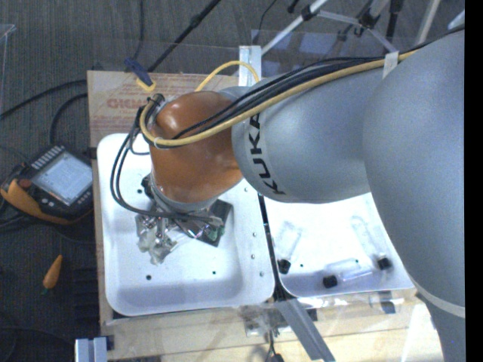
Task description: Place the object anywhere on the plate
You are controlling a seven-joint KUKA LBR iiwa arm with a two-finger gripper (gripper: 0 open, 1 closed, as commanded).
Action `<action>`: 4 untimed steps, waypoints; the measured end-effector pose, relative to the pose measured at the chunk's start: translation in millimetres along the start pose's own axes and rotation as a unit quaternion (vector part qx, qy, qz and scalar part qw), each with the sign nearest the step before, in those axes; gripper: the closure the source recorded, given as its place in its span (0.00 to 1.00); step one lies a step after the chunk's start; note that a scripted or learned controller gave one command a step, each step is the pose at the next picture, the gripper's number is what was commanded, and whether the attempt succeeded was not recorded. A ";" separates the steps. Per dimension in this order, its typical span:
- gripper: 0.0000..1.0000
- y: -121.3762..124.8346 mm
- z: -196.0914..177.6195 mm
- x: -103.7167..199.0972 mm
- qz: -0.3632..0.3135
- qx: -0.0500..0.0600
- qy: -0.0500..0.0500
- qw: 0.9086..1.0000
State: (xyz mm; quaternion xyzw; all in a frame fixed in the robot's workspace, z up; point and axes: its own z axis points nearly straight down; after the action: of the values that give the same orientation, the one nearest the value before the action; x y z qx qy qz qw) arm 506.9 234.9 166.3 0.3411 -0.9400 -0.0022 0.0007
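The metal two-finger gripper (157,241) is seen low inside the shallow white left bin (121,292); its opening cannot be told. Clear plastic tubes with black caps (349,272) (probably light, stiff, slippery) lie in the neighbouring right bin (302,286), best grasped mid-barrel.

Grey KUKA arm (339,127), black lettering, orange wrist band (192,145), black and yellow cables (226,115)

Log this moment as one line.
arm: over left bin | gripper: low in left bin | right bin: clear items | plate: not identifiable
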 end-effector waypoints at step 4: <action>1.00 -47.6 -152.3 15.6 -0.074 0.002 -0.002 0.997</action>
State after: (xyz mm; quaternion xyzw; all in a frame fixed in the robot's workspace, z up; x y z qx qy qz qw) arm 525.8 187.9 318.3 0.4098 -0.9122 -0.0014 -0.0020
